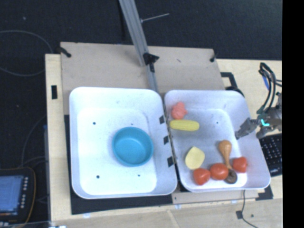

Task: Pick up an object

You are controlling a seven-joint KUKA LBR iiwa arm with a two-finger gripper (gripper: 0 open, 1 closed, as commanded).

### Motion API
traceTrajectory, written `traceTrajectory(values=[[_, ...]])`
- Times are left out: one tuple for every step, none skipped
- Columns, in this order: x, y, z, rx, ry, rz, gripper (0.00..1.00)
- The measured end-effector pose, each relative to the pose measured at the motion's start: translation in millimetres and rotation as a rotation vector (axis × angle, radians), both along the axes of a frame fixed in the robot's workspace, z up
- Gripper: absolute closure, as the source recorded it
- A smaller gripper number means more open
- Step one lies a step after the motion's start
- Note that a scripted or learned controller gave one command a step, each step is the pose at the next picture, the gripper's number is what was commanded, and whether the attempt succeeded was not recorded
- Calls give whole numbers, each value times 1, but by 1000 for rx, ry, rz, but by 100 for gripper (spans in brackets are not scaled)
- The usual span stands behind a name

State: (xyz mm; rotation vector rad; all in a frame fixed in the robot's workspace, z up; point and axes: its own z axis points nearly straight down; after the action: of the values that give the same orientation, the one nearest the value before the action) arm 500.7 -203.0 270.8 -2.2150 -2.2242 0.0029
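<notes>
A: What lies in the right-hand shallow white bin (237,103)?

B: A cluster of toy foods. A pink knobbly piece (178,110) sits near the far left corner, and just in front of it a yellow corn cob (184,125) lies with its long axis running left to right, almost level. Nearer the front is a pale yellow rounded piece (194,157). An orange-brown drumstick-shaped piece (225,155) stands with its fat end toward the back and its thin end pointing to the front, meeting a dark brown round bit (231,177). Three red tomato-like pieces (219,171) line the front edge.

A: And the other bin?

B: The left white bin (80,108) holds a round blue plastic bowl (132,146), mouth up.

A: The gripper?

B: The grey gripper (247,126) hangs at the right bin's right rim, nothing between its fingers; whether they are spread or closed I cannot tell.
</notes>
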Motion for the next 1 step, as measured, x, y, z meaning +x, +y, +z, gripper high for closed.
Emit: traceTrajectory(values=[[1, 0, 3, -1, -6, 0, 0]])
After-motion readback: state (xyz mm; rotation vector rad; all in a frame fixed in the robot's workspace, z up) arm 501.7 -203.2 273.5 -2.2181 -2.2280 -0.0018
